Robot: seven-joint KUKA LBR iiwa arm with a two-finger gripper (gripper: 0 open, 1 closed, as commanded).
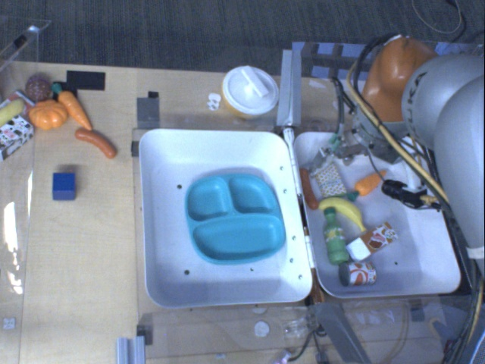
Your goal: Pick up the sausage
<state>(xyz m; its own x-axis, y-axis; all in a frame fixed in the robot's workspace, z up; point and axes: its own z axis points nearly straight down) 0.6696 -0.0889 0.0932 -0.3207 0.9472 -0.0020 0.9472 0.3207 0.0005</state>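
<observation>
A reddish-brown sausage [308,189] lies in the right bin [424,279], lengthwise against its left wall. My gripper [340,149] hangs over the back left part of that bin, up and to the right of the sausage and apart from it. A speckled packet [328,179] lies between the two. Cables and the grey arm [447,120] crowd around the gripper.
The right bin also holds a banana [345,209], a green bottle [333,238], an orange carrot piece [369,183], a small box [377,238] and a can [361,273]. The left bin [167,279] holds a blue divided plate [235,217]. Another red sausage-like toy [96,142], a blue cube [64,186] and a pumpkin [48,115] lie on the bench at left.
</observation>
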